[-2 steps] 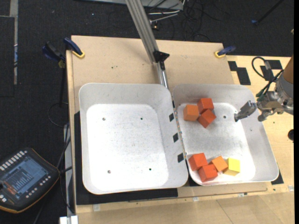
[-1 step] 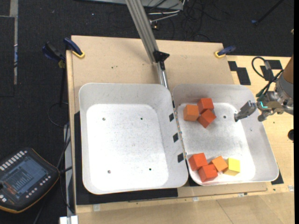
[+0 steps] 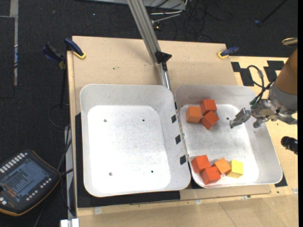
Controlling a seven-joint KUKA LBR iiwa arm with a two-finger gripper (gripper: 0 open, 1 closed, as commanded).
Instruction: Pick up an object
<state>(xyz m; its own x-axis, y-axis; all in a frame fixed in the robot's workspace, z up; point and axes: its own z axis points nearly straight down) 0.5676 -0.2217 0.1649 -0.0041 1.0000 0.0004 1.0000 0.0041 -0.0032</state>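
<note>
step: approach, nothing grasped | gripper [image 3: 247, 117] at right of frame over right bin [image 3: 265, 141]; fingers look spread, holding nothing | nearest cubes [image 3: 202, 113] centre-right, well apart from it | next: likely shift left; descend; close

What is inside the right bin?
Seven blocks lie in the right bin: three orange-red ones at the back, three more with a yellow one in front. The gripper covers some floor.
</note>
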